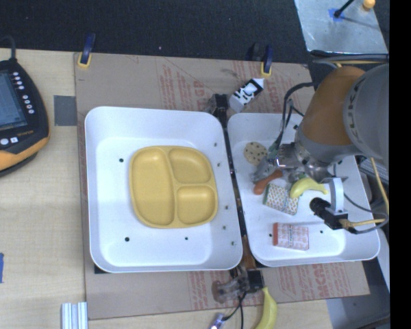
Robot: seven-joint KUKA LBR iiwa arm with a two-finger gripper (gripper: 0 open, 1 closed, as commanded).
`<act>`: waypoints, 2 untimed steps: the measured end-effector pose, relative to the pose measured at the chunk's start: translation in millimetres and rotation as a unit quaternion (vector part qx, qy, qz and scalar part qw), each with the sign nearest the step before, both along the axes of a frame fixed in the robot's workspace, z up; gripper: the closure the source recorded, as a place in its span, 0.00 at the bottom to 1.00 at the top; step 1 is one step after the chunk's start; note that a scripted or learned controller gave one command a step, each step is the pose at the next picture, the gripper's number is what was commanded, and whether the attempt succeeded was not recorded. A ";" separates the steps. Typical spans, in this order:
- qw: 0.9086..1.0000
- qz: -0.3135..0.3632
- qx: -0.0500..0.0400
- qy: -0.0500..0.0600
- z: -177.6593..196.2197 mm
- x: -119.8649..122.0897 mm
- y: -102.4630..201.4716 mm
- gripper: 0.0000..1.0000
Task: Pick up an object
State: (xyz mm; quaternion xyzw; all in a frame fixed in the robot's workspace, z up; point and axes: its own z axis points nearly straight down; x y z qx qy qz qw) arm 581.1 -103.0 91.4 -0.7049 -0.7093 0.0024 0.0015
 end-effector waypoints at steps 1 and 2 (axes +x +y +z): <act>1.000 0.002 -0.001 0.001 10.5 0.3 -1.1 1.00; 1.000 -0.001 0.001 -0.002 101.0 17.6 52.8 1.00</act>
